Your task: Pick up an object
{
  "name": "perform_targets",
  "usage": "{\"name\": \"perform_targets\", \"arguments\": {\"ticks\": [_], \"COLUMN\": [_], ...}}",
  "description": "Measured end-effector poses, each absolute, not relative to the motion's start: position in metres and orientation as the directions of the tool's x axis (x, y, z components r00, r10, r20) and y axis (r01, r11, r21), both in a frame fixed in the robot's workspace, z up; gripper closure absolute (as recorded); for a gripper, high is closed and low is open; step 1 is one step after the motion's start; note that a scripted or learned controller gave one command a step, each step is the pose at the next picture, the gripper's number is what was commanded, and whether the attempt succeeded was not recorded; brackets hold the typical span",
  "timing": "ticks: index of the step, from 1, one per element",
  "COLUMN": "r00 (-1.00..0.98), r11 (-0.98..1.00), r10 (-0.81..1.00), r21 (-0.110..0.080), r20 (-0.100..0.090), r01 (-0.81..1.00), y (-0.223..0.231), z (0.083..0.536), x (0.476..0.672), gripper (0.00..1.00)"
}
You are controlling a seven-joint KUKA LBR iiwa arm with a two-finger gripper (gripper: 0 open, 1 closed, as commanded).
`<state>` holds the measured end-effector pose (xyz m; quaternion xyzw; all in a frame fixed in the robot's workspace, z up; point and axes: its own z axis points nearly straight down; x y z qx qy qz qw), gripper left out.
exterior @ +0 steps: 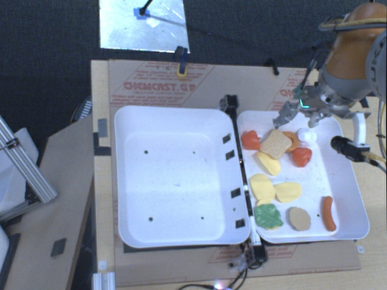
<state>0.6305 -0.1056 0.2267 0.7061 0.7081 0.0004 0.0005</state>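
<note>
1. White plastic forms both bins; the left bin [175,174] has no objects in it, and the right bin [347,186] holds all the toy food.
2. The gripper [298,118] hangs over the far end of the right bin with its two fingers spread apart and nothing between them.
3. Nearest beneath it lie a tan bread slice [276,144], a white egg-like piece [306,136] and a red tomato [302,156], with an orange piece [250,140] to the left against the bin's inner wall.
4. Farther toward the near end sit several yellow pieces [275,189], a green leafy piece [268,216], a brown cookie-like piece [299,219] and a sausage [328,213].
5. Judgement: the step in hand is choosing and lining up on one object. The far cluster is crowded, the bread touching or overlapping its neighbours, so a descent there risks pinching two things or pushing one aside.
6. To do it well, I would centre the open fingers over a single piece with free space on both sides; the tomato or the sausage look best isolated.
7. Descend straight, close only once the fingers straddle the piece, and stay clear of the bin wall.
</note>
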Motion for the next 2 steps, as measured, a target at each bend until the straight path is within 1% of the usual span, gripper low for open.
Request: {"name": "perform_targets", "arguments": {"ticks": [1, 2], "r00": [-0.001, -0.001], "r11": [0.001, 0.001], "r10": [1.000, 1.000], "r21": [0.003, 0.004], "r20": [-0.001, -0.001], "r01": [1.000, 1.000], "y": [-0.097, -0.085], "z": [0.123, 0.085], "x": [0.635, 0.607], "gripper": [0.00, 0.00]}}
